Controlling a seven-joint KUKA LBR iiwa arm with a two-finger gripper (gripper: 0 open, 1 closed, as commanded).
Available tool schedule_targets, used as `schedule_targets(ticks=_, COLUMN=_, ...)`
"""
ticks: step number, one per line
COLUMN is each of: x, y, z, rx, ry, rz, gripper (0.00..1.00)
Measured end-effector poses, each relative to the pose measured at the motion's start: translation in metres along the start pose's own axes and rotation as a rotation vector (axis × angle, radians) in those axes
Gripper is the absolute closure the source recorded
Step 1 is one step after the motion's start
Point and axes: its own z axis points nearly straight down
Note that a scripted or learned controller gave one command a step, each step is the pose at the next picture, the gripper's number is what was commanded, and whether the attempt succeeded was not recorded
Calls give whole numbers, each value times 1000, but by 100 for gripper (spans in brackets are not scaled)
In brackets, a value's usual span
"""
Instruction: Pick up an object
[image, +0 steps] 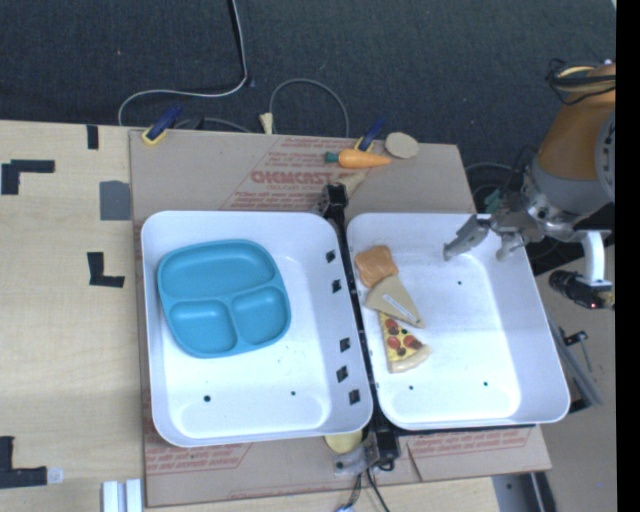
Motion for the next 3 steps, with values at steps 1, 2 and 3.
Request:
schedule_targets(ticks=1, x=61, y=32, z=75, rx=5, ry=3, rz=-6, gripper=0)
schedule_targets(ticks=2, x=94, y=49, z=112, rx=0, ry=-2, rz=-3, gripper=0)
schedule_targets(ticks=3, x=94, y=39, z=109, rx=-4, ry=-2, rz=0, gripper=0)
